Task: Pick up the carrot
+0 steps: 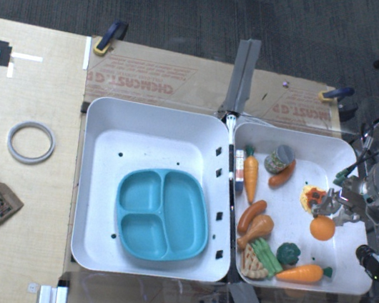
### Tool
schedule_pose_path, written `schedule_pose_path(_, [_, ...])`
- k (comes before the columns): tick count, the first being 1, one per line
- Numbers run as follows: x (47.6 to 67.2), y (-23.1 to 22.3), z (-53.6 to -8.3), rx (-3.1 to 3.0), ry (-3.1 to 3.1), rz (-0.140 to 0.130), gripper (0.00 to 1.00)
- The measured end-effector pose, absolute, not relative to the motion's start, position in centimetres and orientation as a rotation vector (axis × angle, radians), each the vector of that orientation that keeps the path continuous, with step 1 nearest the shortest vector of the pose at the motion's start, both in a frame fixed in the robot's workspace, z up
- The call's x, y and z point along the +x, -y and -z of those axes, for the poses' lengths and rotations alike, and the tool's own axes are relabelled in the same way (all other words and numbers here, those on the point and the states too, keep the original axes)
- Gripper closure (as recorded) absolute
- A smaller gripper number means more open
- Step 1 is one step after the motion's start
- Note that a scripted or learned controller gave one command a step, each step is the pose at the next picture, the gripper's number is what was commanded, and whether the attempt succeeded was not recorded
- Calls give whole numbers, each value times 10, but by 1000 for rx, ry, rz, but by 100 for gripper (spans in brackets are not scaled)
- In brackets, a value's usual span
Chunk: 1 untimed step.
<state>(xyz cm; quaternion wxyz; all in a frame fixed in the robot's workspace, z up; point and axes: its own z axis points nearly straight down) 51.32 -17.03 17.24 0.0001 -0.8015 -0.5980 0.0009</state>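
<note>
Gripper low over the right bin, at its right side; arm enters from the right. Can't tell from this angle how the jaws stand. Nothing seen pinched between them.

Just below the gripper: an orange, close to touching it. Beside the gripper to the left, a small yellow-red piece, kind unclear.

Two carrots in this bin. One lies near the front wall, well below the gripper, tip pointing left, green end to the right. A broccoli sits just beside its tip. The other carrot stands lengthwise by the left wall, near the divider.

Also here: sausages mid-bin, another sausage against a grey can, green beans on a waffle-like piece at front.

Left bin holds a blue tray.

Judgement: approach stage, no grasp yet. The front carrot looks the nearer target. Best to lift clear of the orange first, travel toward the front wall, turn the jaws across the carrot's width, and close on the thick middle, away from the broccoli and the wall. The tapered tip would likely slip.
</note>
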Motion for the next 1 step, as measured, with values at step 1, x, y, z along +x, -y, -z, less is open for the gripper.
schedule_pose_path(1, [489,181,-91,-2163,2277,-1,100])
